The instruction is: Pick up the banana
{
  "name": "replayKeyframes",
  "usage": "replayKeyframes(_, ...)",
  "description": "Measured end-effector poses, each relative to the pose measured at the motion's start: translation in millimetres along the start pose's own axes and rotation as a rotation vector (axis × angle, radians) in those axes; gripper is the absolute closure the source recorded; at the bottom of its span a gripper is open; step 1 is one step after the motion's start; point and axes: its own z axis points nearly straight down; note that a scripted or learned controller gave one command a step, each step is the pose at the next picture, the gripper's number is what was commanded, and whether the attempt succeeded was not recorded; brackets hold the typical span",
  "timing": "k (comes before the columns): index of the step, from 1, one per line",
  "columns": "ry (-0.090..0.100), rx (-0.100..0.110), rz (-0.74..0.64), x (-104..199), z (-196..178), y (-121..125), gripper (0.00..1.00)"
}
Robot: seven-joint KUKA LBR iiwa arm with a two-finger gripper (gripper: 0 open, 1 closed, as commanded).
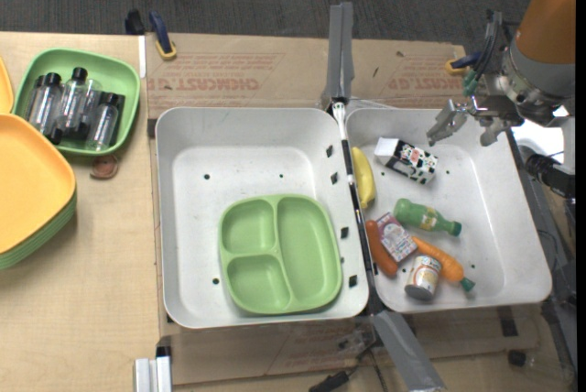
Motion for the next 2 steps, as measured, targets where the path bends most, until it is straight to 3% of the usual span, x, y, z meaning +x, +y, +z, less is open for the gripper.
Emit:
replayKeyframes(1,-0.001,0.002,0.001,-1,-8,0,1.0)
replayKeyframes(2,0.0,0.002,0.312,42,41,-45,1.0)
